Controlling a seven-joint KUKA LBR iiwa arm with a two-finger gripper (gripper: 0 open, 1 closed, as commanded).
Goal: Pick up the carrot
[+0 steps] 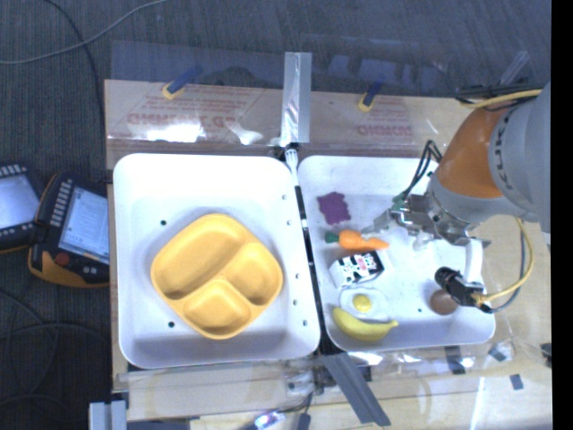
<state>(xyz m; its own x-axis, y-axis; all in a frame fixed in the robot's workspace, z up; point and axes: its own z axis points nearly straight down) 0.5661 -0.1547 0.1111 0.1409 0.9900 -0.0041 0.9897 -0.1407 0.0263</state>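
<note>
The orange carrot with a green top lies in the right bin, near its left wall, its tip pointing right. My gripper hangs over the middle of that bin, just right of and slightly above the carrot's tip. The grey arm with its orange band comes in from the right. Nothing shows held in the gripper.
In the right bin a purple piece lies behind the carrot. A black-and-white carton, a fried egg and a banana lie in front of it, and a brown item sits at the front right. The left bin holds a yellow divided plate.
</note>
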